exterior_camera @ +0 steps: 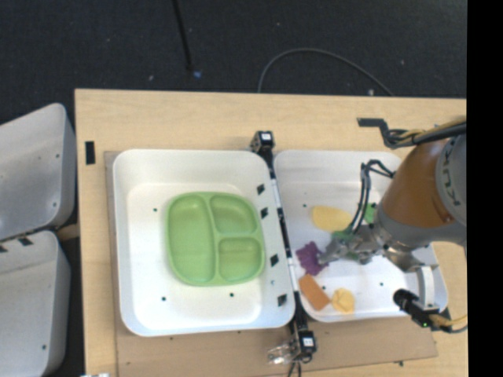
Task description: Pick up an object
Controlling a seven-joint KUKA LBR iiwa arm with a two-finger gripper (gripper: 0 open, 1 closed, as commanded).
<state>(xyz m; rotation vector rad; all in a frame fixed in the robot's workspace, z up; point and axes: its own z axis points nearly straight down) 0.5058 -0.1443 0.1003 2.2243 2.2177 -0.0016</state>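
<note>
Gripper [334, 250] is hovering low in the right bin [314, 163] beside the purple object [310, 256], grip state unreadable; judging it should be centring over that piece before closing.

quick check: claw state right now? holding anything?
Claw: low in the right bin, beside the purple object; open or shut cannot be told, no held item visible.

Divided plate [214, 238] in left bin [126, 210]; toys in right bin [314, 167]
</note>
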